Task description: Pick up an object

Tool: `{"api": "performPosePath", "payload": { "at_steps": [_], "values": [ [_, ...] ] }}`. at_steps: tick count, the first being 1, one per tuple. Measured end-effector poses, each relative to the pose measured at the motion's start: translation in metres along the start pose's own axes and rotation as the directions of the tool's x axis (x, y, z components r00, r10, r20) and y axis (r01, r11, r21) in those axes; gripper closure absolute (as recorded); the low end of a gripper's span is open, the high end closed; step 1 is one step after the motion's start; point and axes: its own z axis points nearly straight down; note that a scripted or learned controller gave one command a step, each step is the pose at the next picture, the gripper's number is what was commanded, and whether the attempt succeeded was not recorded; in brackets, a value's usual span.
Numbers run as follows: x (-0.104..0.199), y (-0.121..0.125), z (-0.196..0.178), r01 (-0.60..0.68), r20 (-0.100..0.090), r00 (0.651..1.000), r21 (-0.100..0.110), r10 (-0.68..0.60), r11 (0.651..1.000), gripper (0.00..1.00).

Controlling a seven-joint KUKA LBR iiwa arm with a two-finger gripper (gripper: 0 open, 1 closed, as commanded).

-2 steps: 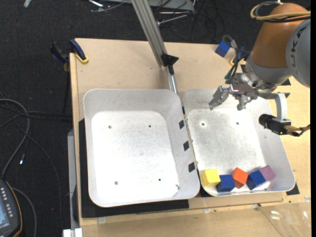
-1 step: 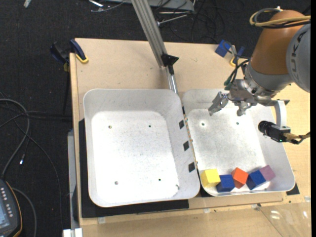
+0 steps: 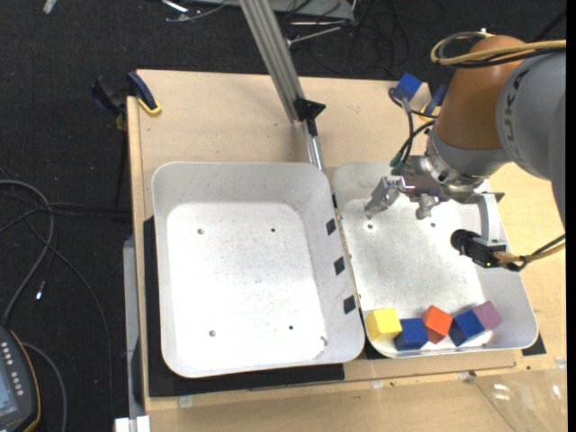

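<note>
The arm [image 3: 531, 106] is a thick, rounded tube of matte grey, with a broad orange band [image 3: 472, 106] wrapping the segment above the wrist. A yellowish cable [image 3: 477, 48] loops over the top of the orange section, and thin dark wires run down its side. Below sits a metallic silver wrist block carrying the pincer [image 3: 400, 201], whose slim grey fingers [image 3: 378, 199] look bare metal.

arm [image 3: 504, 97] cut off at right edge, right bin [image 3: 405, 259] far rim hidden under wrist, purple block [image 3: 487, 314] partly behind blue block [image 3: 466, 327], device [image 3: 16, 385] cropped at bottom-left corner
</note>
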Motion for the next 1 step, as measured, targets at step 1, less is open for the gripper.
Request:
{"api": "performPosePath", "payload": {
  "at_steps": [1],
  "values": [
    [-0.0223,-0.015,0.0449,-0.007,0.001,1.0,0.001,0.007,1.0,0.0]
  ]
}}
